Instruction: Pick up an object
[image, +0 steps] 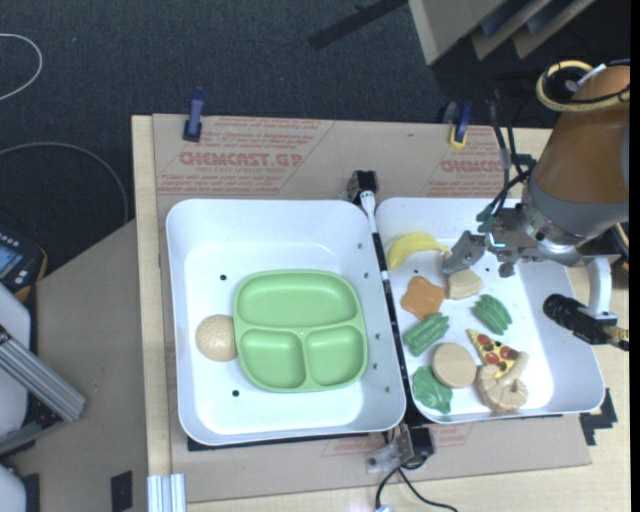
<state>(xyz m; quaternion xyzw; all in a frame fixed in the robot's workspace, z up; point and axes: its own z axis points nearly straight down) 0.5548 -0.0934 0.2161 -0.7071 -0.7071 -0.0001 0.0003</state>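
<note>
Where the banana (414, 246) lies, fingers (462, 252) low beside it, spread impossible to tell.

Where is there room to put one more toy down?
The left bin has bare white floor behind the green divided tray, and a strip in front of it. The tray's own three compartments hold nothing. A round beige toy touches its left side. The right bin is crowded: the banana, pizza slice and other toy foods sit close together by the gripper.
</note>
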